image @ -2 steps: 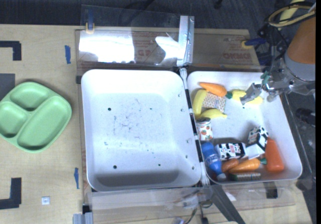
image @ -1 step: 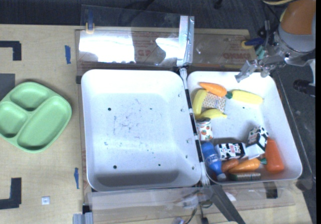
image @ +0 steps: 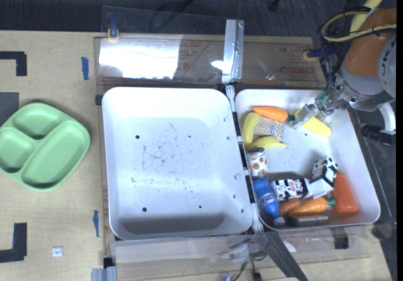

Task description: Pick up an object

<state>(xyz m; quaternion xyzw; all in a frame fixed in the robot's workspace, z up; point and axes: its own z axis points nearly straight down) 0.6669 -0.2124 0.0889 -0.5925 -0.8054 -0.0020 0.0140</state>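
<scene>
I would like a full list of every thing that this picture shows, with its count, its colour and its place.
left bin: 1, white, centre of bench
right bin: 1, white, beside the left bin
divided plate: 1, green, on the bench at far left
carrot: 1, orange, right bin, back
bananas: 2, yellow, right bin, back left
yellow piece: 1, right bin, under the gripper
small can: 1, white, right bin, left wall
blue bottle: 1, right bin, front left
orange bottle: 1, right bin, front right
gripper: 1, grey, over right bin's back
</scene>
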